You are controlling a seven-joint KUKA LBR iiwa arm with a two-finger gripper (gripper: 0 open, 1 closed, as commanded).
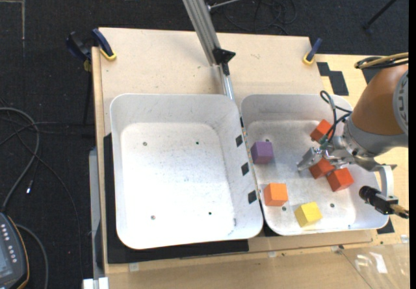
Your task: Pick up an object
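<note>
In the right shallow white bin (257, 107), the claw (316, 159) sits low among three red-orange cubes (322, 168), its state impossible to tell, with purple cube (262, 152) lying apart.

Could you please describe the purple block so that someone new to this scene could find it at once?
Start at the right-hand white bin, the one holding all the blocks. Near its left wall, toward the far side, sits the purple block, apart from the others. It is the only purple one; its neighbours are orange, yellow and red.
</note>
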